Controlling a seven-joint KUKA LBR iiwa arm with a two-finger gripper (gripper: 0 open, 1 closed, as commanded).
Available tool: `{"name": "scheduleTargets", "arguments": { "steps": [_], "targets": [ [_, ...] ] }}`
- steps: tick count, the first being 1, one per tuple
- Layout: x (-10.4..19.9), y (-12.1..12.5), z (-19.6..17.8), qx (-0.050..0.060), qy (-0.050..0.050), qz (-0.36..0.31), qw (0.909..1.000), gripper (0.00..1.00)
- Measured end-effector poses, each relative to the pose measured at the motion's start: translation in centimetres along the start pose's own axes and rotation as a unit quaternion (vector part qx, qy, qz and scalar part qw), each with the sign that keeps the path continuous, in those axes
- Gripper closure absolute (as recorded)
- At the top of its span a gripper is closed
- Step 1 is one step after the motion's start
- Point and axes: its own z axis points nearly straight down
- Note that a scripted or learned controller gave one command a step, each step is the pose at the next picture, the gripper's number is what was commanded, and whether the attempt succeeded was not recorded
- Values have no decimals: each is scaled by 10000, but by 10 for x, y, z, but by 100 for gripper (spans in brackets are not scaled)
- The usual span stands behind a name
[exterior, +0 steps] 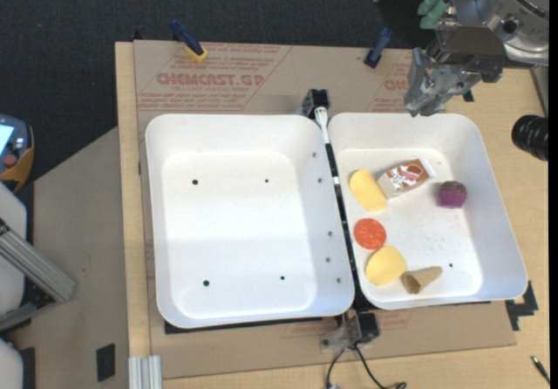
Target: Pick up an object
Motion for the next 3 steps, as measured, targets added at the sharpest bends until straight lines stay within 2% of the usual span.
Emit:
{"name": "scheduleTargets", "arguments": {
  "steps": [1, 2, 3],
  "targets": [
    [-106, 1, 0, -5, -2, -2, 10000, 100],
    [-117, 0, 153, 77, 8, -38, 10000, 100],
    [-91, 95, 4, -112, -4, -80, 9999, 100]
  ]
}}
